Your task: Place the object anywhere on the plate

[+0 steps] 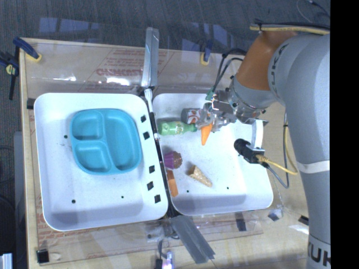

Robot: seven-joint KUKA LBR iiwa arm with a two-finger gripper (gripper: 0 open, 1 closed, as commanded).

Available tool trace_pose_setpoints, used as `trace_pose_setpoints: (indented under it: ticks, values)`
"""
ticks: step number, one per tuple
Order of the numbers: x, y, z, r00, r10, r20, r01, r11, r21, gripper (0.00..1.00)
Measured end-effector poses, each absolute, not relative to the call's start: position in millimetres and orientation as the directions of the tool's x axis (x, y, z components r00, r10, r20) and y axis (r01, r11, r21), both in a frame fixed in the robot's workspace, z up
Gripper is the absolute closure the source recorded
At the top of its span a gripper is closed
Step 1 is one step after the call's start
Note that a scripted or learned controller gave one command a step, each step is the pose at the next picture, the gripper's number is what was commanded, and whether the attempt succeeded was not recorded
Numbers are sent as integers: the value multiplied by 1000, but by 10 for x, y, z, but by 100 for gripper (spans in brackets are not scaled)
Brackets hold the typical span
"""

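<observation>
End effector (215, 118): in the right bin, at its upper middle, on the grey arm reaching in from the right. Finger spacing: cannot tell, the wrist housing and cables cover it.
Carrot (206, 133): small orange cone, point down, directly under the end effector and touching or nearly touching it. Cannot tell if it is pinched or just lying on the bin floor.
Can (190, 115): small item with a red and white label, just left of the end effector, near the bin's upper wall.
Green bottle (172, 129): lying on its side, below the can, left of the carrot, close to the divider between the 2 bins.
Purple item (173, 159): dark rounded piece, lower left part of the right bin.
Cone (199, 175): tan, waffle-like, lying flat, right of and below the purple item.
Orange stick (171, 183): narrow, along the left wall of the right bin.
Right bin (247, 189): white, shallow, holds all 6 loose items.
Plate (106, 139): blue, 3 compartments, centre of the left bin, well apart from the carrot.
Left bin (84, 206): white, holds the plate.
Arm (305, 88): grey, orange band near the wrist, black cable looped beside it.
Table (67, 58): wooden frame under clear sheet, carries both bins.
</observation>
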State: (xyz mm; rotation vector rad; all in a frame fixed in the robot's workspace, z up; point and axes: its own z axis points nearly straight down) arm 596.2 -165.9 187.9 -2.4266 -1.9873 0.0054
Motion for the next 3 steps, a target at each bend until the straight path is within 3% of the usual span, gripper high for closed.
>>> trace_pose_setpoints:
  ticks: [1, 2, 3]
  values:
    - [5927, -896, 1629, 194, 981, 0, 981, -194, -7, 100]
    - [6105, -12, 1898, -229, 973, 0, 973, 229, -4, 100]
    - [6106, -16, 1899, -229, 974, 0, 974, 229, -4, 0]
